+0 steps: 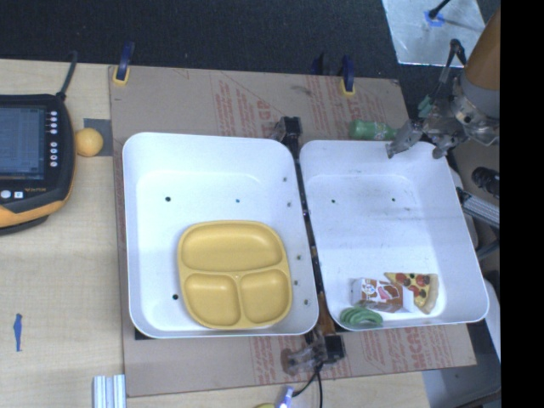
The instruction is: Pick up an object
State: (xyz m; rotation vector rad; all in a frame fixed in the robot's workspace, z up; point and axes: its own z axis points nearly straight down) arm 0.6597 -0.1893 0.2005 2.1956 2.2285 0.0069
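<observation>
My gripper (418, 149) hangs at the far right corner of the right bin (382, 219), its two dark fingers spread open with nothing between them. At that bin's near edge lie a toy pizza slice (418, 289), a small brown and white packet (376, 292) and a green coiled piece (362, 317), all well in front of the gripper. A yellow divided plate (235, 274) rests in the near half of the left bin (204, 177).
A small green object (370, 130) lies on the cardboard just behind the right bin, close to the gripper. A yellow ball (88, 141) and a teach pendant (30, 160) sit on the bench at left. Clamps hold the cardboard's far edge.
</observation>
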